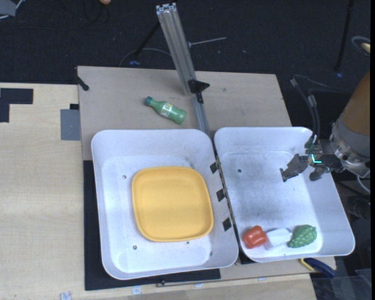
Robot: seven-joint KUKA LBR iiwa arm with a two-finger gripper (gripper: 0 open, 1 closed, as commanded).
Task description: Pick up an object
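Dark two-finger gripper [305,167] sits over the right-edge side of the right shallow white bin [262,139], roughly mid-way along that edge, a bit toward the far corner. Fingers look spread: one dark tip points left over the bin floor, the other sits close to the right wall. Nothing visible between them, so it's carrying nothing.

Nearest candidates are all in that same bin, lined up along its near edge toward the near-right corner:
- green bumpy grape-like toy [302,235], closest to the right wall
- small white block-like piece [277,237], touching or just beside the green one
- red pepper-shaped toy [255,236], left end of the row, just beside the white piece

Key relation: the row lies toward the near edge from the gripper, well apart from it, and its long axis runs left-right along that edge. Green toy is almost straight toward the near edge from the hand; the red one needs an added shift left. My read: green is the shortest reach, but it's tight against the wall and the white piece, so finger clearance is the risk.

Further out: yellow rounded-square plastic plate [172,203] lies flat in the middle of the left white bin [112,149]. Small green plastic bottle [165,109] lies on its side on the bench beyond the left bin's far edge.
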